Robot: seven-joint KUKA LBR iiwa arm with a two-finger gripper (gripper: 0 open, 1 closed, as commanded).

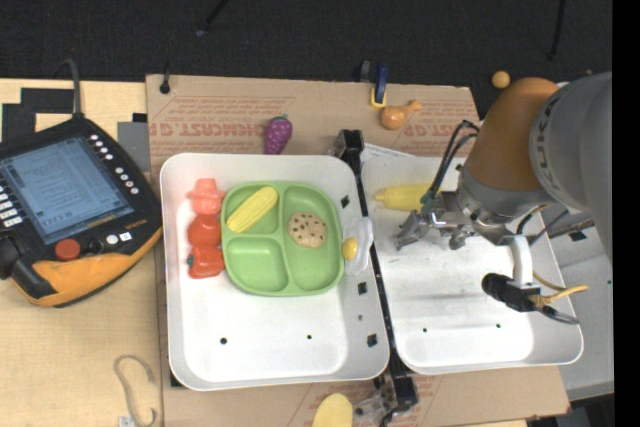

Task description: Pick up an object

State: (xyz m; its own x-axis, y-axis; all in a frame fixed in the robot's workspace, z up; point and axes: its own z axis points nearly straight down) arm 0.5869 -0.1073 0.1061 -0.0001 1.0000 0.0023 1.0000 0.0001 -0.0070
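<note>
Bins (270,355): white
Divided plate (285,265): green
Corn cob (250,207): yellow
Cookie (307,229): tan, dark specks
Toy figure (204,230): red and pink
Grapes (277,134): purple
Arm (520,140): grey, orange band

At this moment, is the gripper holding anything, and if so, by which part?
Nothing is held. The two-finger gripper hangs over the right white bin, just below a yellow toy corn cob, with nothing between its fingers.

You are looking at a bulky grey arm (580,140) wearing an orange band (510,140); black cables are running beside its metal gripper (425,225).
</note>
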